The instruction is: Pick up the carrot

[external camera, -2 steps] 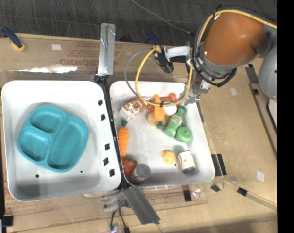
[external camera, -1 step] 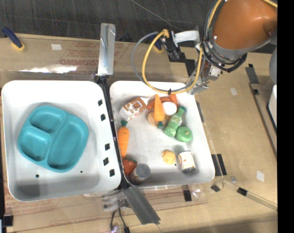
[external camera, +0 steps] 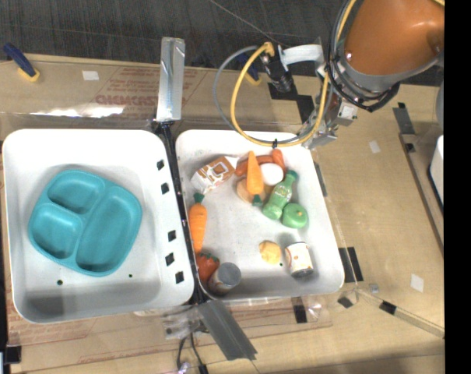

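Hand (external camera: 326, 135) hovers over right bin's (external camera: 328, 244) far-right rim; grip state we cannot tell. Carrot (external camera: 197, 220) lies by the left wall. Approach step; next we need leftward travel, then descent.

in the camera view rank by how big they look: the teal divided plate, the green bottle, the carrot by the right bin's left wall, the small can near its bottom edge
1. teal divided plate, by far the largest
2. carrot and green bottle, which look about alike, so I won't rank them
3. small can, the smallest
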{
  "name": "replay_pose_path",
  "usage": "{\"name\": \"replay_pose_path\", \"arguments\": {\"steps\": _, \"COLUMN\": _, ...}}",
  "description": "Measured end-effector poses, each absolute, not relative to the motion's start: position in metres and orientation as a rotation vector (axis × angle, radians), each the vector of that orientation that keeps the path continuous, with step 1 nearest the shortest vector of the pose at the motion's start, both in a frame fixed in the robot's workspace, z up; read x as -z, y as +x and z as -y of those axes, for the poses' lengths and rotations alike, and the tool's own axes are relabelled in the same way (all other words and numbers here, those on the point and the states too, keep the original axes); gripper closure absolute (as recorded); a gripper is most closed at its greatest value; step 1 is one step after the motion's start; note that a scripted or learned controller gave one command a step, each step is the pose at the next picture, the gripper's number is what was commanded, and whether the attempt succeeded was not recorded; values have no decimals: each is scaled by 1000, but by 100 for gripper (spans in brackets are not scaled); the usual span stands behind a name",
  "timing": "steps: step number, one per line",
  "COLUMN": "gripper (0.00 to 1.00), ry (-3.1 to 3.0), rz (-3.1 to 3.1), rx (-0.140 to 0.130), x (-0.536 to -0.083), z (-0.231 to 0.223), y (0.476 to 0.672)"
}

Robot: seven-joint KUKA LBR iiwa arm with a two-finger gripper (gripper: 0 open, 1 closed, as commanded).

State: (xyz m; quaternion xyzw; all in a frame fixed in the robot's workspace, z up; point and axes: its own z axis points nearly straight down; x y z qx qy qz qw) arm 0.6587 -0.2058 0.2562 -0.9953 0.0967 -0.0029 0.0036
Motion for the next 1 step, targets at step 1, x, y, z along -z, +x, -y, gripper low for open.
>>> {"name": "replay_pose_path", "arguments": {"steps": 1, "gripper": 100, "ry": -3119, "rz": -301, "rx": 10, "x": -267, "z": 206, "y": 659}}
